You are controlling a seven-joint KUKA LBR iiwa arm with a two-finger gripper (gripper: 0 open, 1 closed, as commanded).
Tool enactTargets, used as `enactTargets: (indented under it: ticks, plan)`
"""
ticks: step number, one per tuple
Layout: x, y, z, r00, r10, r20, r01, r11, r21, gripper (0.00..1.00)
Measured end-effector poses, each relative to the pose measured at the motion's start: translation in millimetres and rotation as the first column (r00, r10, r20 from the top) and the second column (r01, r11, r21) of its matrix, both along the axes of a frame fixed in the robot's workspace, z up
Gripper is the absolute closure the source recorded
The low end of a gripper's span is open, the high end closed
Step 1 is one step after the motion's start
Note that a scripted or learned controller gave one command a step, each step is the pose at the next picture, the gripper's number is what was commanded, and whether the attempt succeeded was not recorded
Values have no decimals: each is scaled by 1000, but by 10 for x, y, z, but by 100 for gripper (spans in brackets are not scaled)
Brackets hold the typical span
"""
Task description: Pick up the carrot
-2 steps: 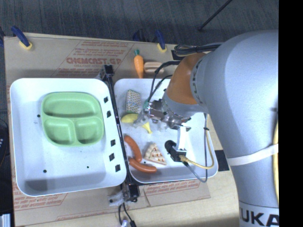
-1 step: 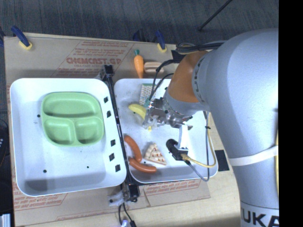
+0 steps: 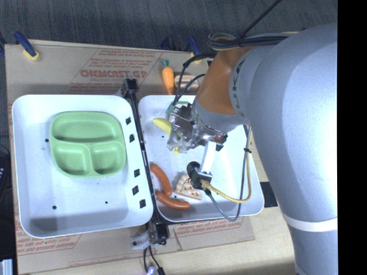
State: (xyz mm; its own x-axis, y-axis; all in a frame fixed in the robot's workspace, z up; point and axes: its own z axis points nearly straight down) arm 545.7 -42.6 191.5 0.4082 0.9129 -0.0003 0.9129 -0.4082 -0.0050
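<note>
Claw (image 3: 179, 145), finger state indeterminate, hangs over the right bin (image 3: 243, 205); approach stage, apparently, since the carrot (image 3: 167, 79) lies beyond its far rim.

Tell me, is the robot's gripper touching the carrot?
Apart. The camera view shows the carrot lying on the cardboard beyond the right bin, while the gripper hangs inside that bin.

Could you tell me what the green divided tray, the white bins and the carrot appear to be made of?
Green divided tray: likely matte moulded plastic, uniform pale green with soft rounded compartment edges. White bins: probably thin formed plastic, smooth and slightly glossy, with rounded corners. Carrot: seemingly a plastic toy, evenly orange with a neat green top, lying on the cardboard beyond the bins.
</note>
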Motion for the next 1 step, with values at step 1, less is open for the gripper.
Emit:
enactTargets:
  ticks: [1]
  plan:
    - [-536,187,390,949,-315,-3,315,949,-1,100]
